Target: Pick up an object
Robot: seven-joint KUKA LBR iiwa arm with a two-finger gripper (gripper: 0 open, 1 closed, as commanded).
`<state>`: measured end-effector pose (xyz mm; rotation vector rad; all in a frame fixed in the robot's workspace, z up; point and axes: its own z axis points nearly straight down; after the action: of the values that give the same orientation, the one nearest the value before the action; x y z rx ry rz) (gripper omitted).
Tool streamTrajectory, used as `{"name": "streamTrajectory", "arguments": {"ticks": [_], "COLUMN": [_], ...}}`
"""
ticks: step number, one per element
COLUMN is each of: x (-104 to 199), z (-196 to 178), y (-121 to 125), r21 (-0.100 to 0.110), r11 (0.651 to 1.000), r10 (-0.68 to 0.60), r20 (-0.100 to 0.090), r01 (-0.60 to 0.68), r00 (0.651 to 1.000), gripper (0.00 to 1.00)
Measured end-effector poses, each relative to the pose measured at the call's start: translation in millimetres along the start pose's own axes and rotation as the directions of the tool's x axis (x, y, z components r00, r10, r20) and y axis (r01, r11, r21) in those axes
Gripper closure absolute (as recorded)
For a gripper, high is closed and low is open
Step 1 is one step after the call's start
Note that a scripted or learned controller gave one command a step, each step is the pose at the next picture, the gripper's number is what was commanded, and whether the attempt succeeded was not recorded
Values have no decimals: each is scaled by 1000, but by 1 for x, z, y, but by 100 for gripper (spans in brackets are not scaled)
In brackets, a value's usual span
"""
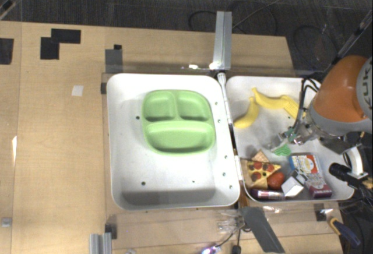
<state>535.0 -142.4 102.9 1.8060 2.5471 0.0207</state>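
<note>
The gripper [289, 137] hung over the right bin [245, 98], just above a small green piece [282, 150]; couldn't tell if the fingers were open. That piece looked light and flimsy, so pinching its middle seemed the safest bet.

Two white bins [116, 148] are sitting side by side; one green tray [176, 120]; one banana [265, 106]; one pizza slice [262, 170].
</note>
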Motion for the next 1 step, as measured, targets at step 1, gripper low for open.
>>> {"name": "streamTrajectory", "arguments": {"ticks": [1], "x": [28], "z": [-87], "y": [75], "r21": [14], "r11": [1000], "r10": [14], "r20": [-5], "r01": [-14], "r00": [1000], "gripper": [100]}}
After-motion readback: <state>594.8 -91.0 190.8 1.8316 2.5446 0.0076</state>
